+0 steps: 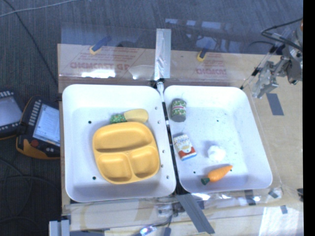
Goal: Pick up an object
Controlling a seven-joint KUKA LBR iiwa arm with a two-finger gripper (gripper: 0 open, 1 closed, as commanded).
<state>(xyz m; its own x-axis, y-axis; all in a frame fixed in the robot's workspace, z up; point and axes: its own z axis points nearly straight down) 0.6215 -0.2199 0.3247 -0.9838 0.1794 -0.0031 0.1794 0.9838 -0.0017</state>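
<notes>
The right bin holds a grey-green can lying near its far left corner. A small red and white carton lies by the left wall, a white lump sits in the middle, and an orange carrot lies near the front wall. My gripper hangs at the upper right, outside the right bin and just beyond its far right corner. It is well away from every object and nothing shows in it.
The left bin holds a yellow divided plate and a yellow corn cob with green leaves just behind it. A handheld pendant lies on the floor to the left. Cables run behind the gripper.
</notes>
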